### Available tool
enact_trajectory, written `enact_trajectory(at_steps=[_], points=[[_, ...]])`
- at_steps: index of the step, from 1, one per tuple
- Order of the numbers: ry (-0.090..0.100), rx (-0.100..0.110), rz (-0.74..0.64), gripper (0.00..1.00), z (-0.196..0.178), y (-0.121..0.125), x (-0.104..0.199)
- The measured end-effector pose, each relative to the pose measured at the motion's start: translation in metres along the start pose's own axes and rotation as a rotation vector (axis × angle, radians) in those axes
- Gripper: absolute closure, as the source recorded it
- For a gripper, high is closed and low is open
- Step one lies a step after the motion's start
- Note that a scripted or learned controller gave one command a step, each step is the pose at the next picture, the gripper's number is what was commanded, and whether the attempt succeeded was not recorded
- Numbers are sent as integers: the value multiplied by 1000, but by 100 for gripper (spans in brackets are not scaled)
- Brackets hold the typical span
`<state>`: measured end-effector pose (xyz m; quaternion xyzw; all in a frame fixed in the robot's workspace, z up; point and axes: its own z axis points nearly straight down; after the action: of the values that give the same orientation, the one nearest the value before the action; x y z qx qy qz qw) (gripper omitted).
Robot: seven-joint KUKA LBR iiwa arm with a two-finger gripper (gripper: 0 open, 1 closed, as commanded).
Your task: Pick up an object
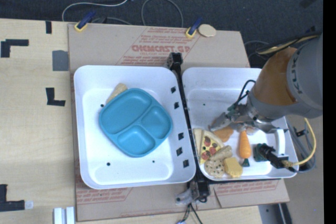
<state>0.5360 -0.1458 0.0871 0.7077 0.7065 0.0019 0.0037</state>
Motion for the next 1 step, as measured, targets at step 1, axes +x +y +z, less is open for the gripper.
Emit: enact_trajectory(at_steps=[1], points=[[-3, -2, -2, 100, -11, 2, 0]])
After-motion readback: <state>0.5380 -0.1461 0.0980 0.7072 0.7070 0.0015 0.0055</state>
